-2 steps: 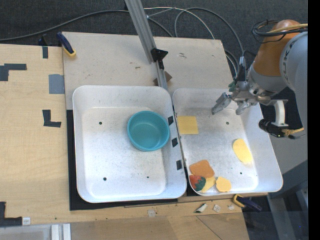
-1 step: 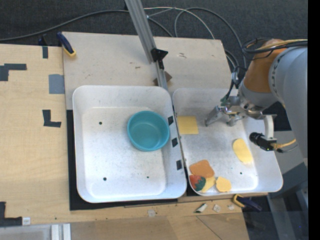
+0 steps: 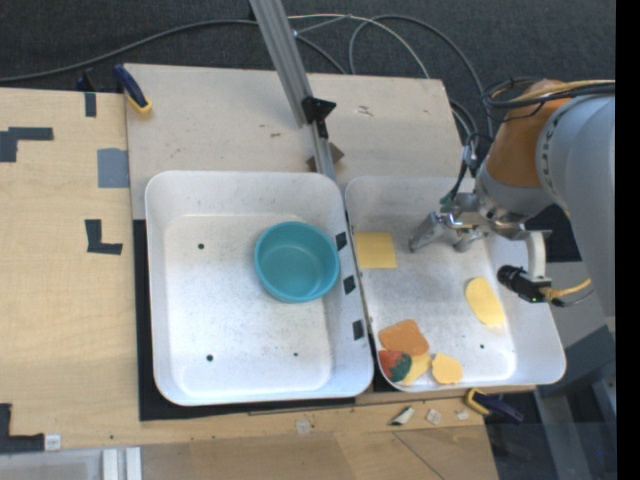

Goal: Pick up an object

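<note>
My gripper hangs low over the back of the right bin, its fingers spread open with nothing between them. A flat yellow square lies just left of it, near the bin's left wall. A yellow oval piece lies to the front right of the gripper. At the bin's front sit an orange piece, a small red-and-green round thing and a small yellow piece. A blue bowl stands in the left bin.
A grey metal pole slants up from the back edge between the bins. Cables loop behind the right bin. The arm's grey body with its orange band fills the right side above that bin.
</note>
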You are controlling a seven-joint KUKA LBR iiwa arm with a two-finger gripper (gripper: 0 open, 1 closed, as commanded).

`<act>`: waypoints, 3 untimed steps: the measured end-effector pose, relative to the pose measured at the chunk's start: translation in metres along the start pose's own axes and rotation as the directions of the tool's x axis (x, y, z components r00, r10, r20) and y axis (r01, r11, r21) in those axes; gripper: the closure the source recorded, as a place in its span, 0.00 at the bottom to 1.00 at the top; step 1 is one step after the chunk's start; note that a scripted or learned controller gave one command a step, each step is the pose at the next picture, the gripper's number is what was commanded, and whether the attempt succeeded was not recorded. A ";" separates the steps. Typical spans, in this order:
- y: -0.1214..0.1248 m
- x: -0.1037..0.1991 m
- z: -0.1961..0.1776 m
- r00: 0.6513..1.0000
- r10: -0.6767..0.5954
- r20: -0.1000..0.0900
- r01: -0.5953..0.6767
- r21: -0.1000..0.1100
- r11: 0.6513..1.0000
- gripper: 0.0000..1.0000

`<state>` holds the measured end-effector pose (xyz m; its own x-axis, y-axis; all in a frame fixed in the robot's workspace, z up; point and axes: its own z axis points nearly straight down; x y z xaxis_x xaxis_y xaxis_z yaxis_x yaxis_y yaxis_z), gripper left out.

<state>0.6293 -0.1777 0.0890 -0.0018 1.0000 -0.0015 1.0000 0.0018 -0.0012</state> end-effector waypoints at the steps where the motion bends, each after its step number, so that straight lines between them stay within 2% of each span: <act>1: 0.000 0.001 -0.010 1.000 -0.001 0.000 0.001 0.000 1.000 1.00; 3: 0.005 0.007 -0.125 1.000 0.000 0.000 0.000 -0.006 1.000 1.00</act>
<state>0.6345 -0.1703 0.2140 -0.0017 1.0000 -0.0016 1.0000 0.0017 0.0052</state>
